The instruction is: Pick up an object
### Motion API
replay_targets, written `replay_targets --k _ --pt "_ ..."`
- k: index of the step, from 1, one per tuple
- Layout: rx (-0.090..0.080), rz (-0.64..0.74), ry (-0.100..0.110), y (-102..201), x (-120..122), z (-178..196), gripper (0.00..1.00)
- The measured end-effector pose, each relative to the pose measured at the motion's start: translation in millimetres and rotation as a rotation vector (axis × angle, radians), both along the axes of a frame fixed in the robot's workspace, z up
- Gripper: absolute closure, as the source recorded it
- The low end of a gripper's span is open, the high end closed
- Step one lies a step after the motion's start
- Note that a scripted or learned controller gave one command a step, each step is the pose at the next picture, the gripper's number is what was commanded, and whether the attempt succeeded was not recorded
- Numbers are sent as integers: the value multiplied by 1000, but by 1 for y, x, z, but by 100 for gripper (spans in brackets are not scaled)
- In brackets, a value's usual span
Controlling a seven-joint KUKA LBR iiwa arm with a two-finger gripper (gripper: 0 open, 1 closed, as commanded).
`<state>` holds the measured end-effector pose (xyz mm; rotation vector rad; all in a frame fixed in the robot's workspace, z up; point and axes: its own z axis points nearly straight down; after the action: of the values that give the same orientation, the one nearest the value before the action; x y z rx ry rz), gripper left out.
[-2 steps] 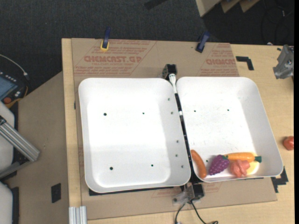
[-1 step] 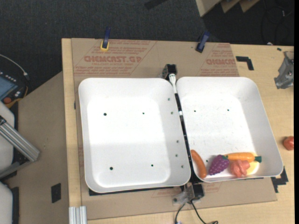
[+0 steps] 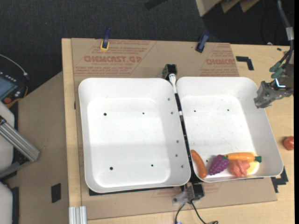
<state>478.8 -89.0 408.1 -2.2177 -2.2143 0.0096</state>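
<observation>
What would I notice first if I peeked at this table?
Probably the little heap of toy food in the near corner of the right bin: a hot dog, purple grapes, a carrot and a pink piece. Then the gripper at that bin's far right rim, well away from the heap. The left bin sits beside it, all white.
</observation>
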Motion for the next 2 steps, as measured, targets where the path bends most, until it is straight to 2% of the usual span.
replay_targets --k 1,2 --pt "-2 3 -15 11 1 26 100" --pt "-1 3 -9 26 1 21 100"
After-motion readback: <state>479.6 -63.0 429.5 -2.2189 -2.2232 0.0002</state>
